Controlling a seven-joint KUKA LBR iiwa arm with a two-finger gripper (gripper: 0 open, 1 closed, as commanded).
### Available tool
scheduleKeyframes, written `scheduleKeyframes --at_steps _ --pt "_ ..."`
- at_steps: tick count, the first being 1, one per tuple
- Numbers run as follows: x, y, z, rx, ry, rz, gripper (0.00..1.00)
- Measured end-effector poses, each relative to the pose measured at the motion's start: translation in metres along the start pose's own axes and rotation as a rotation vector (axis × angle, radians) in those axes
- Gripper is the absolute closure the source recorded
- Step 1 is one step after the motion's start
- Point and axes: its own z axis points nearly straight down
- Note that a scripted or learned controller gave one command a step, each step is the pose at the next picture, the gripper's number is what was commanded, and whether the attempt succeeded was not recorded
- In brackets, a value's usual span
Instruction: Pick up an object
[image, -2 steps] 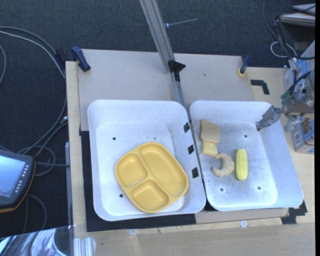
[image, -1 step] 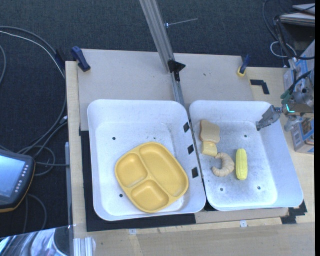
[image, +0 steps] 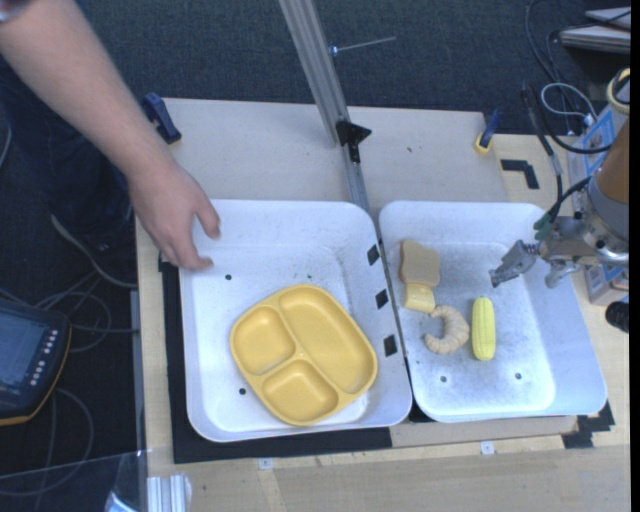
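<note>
Corn cob (image: 483, 328) lies unmarked in right bin (image: 570, 330); jaws hover apart.

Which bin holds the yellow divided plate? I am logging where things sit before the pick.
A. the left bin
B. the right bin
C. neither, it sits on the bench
A: the yellow plate lies in the left bin, while the right bin holds the small food pieces.

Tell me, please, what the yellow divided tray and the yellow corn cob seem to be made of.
The yellow divided tray looks like moulded plastic: uniform colour, smooth rounded compartments, soft sheen. The yellow corn cob is probably a plastic or rubber toy, judging by its even, bright colour; the picture is too coarse to be sure.
</note>
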Motion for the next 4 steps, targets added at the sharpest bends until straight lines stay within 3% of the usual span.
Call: scheduleKeyframes --at_steps 2,3,4 --pt "-0.001 -0.007 0.099 -0.001 0.000 0.000 0.00" --pt "-0.001 -0.006 0.086 -0.009 -0.002 -0.001 1.00" --pt "0.009 -0.007 0.032 -0.015 -0.005 -0.002 1.00"
